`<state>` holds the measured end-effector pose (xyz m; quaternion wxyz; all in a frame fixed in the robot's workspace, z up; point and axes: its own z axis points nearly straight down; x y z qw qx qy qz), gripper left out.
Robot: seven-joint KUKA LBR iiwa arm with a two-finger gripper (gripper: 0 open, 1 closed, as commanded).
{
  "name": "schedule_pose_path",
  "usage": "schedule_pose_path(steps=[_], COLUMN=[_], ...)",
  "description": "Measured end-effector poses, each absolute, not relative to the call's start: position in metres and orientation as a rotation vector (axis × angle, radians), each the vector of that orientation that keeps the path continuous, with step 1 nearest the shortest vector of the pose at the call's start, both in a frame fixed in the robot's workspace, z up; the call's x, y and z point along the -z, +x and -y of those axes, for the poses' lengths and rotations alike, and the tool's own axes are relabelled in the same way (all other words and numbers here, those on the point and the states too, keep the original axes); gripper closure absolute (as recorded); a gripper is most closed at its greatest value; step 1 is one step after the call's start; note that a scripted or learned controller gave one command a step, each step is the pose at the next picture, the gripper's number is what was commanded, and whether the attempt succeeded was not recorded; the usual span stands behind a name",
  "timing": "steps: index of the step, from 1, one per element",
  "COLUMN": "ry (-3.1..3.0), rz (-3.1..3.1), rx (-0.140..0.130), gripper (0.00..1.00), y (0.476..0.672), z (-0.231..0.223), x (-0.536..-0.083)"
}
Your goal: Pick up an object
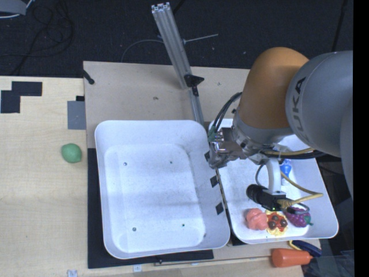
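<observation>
In the right bin [323,227], several small toys lie at the front: a salmon-pink lump [255,219], a yellow and red piece [277,223] and a purple bunch of grapes [298,217]. A small blue thing [285,168] peeks out from under the arm further back. My gripper [221,149] hangs below the orange-banded wrist, over the back left part of the right bin, close to the rim shared with the left bin. The bulky wrist hides most of it, and nothing shows between its fingers.
The left bin [115,133] stands beside the right one. A green ball [71,153] rests on the bench to the far left. An orange carrot-like toy [289,257] lies outside the right bin's front edge. A slanted aluminium bar [176,45] rises behind the bins.
</observation>
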<state>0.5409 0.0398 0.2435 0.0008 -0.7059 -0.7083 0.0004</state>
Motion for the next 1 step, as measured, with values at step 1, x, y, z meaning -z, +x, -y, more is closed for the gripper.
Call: schedule_pose_path(steps=[1], ry=[-2.219], rz=[2.225], rx=[0.000], gripper=[1.00], y=[0.5525], z=[-0.0876], x=[-0.2489])
